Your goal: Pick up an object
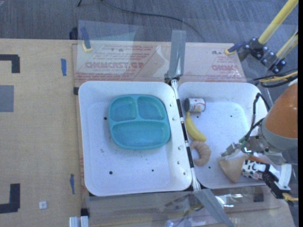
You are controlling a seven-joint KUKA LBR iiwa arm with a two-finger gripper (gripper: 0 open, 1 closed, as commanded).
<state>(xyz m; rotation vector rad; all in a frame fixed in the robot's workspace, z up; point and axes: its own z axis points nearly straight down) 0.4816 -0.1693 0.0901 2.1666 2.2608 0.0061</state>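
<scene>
The right bin (236, 112) holds several things. A small white and dark can (195, 105) lies at its far left corner, with a yellow banana (194, 129) just in front of it. A tan curved pastry-like piece (201, 153) lies near the bin's left wall. A tan wedge (230, 169) rests at the front. Beside the wedge, partly under the wrist, is a small white thing with black and red marks (251, 169). My gripper (232, 150) hangs low over the front right of this bin, just above the wedge. Nothing shows between its fingers.
The left bin (92, 141) carries a teal divided plate (139, 122). A divider wall (182, 141) separates the two bins. The grey and orange arm (284, 119) covers the right bin's right edge. Clear panels stand behind and in front of the bins.
</scene>
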